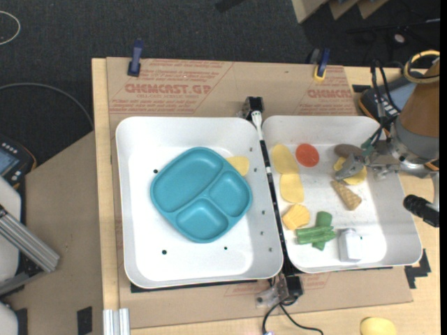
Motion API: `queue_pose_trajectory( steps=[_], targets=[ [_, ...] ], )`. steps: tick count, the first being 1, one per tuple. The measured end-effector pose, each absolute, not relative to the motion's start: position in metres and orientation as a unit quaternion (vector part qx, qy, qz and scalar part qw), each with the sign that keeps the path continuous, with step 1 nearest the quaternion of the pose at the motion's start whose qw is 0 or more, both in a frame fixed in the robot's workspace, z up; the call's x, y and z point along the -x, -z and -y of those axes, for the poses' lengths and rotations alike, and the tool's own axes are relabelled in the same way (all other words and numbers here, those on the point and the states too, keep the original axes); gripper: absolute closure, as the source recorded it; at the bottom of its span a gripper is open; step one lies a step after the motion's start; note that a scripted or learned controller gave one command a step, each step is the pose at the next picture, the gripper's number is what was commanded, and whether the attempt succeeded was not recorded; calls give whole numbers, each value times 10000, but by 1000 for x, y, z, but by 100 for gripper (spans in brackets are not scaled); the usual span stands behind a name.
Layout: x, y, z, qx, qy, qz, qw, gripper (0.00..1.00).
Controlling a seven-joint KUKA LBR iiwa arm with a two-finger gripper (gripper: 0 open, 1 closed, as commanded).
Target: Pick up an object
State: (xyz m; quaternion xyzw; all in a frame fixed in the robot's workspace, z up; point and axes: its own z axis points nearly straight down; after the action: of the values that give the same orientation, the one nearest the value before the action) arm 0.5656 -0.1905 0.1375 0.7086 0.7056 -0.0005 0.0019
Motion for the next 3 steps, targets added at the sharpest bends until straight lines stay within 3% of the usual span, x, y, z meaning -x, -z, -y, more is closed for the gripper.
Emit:
queue_pose_trajectory(
  steps=[1,2,3],
  targets=[
    [-553,-81,205,-7079,14,-7063,-29,0],
    [-556,-96,205,-7075,-4,-7067,7,100],
    [-655,-85,210,-7053,-14,-7089,40,100]
  ],
)
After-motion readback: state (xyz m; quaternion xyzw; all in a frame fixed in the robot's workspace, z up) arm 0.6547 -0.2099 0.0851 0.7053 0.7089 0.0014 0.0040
